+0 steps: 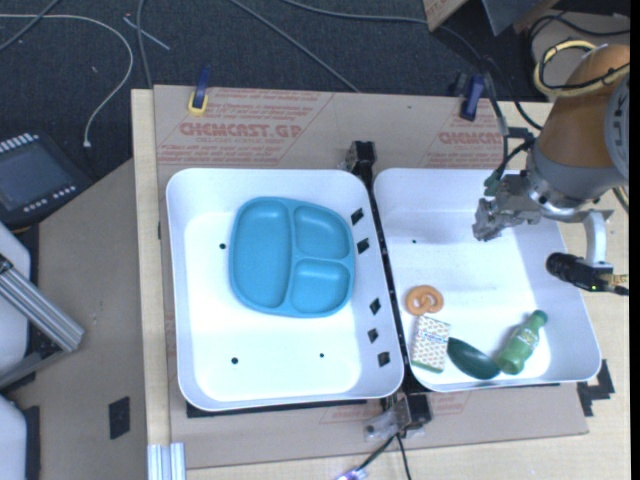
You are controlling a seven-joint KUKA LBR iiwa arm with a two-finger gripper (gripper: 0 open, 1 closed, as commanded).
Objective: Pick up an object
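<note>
A green bottle point(522, 344) lies in the right bin's point(560, 373) near right corner, touching a dark green scoop point(473, 358); a patterned packet point(431, 342) and orange ring point(424, 299) sit left. The tool point(487, 224) hovers farther back, state unclear. A blue divided plate point(291, 256) fills the left bin point(200, 368).

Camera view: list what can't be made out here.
- End effector: small and dark against the right bin; finger state unreadable.
- Arm: cut off by the right edge.
- Dark green object: overlaps the green bottle; its kind is unclear.
- Patterned packet: print too small to read.
- Orange ring: too small to identify.
- Device at the left: cropped by the edge.
</note>
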